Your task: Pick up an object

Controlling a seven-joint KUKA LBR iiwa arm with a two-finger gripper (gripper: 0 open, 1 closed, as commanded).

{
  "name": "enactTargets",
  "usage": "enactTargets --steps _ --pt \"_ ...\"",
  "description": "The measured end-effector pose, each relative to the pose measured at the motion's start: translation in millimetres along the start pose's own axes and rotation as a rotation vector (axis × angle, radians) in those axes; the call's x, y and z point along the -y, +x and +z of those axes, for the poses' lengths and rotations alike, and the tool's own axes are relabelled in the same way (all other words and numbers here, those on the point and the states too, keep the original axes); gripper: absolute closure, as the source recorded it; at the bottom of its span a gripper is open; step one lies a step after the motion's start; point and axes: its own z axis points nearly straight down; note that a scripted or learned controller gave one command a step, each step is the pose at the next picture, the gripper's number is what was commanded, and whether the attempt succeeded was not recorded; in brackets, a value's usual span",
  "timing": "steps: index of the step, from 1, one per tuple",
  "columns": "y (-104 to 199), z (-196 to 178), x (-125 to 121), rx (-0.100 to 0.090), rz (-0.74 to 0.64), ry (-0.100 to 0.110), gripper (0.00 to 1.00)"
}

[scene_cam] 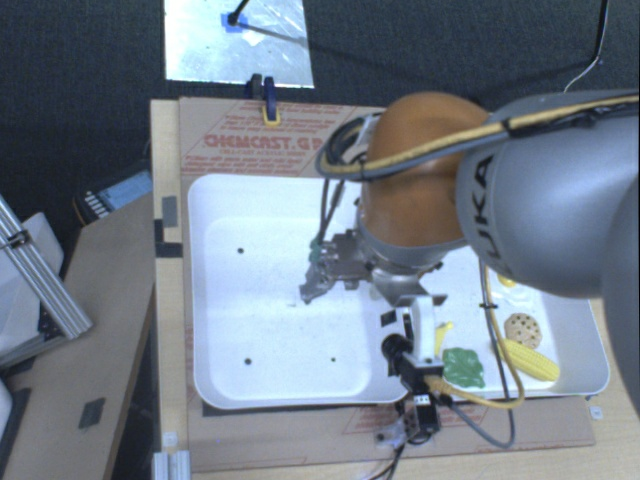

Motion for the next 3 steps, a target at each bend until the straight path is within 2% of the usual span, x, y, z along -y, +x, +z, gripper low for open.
enactTargets --steps 1,2,3 --pt "-20 99 -95 -0.003 0.004 -0.021 0.0" --pt "8 51 -45 -0.005 -0.003 -0.015 0.0" --pt "-16 144 -75 -0.002 0.005 -0.013 0.0"
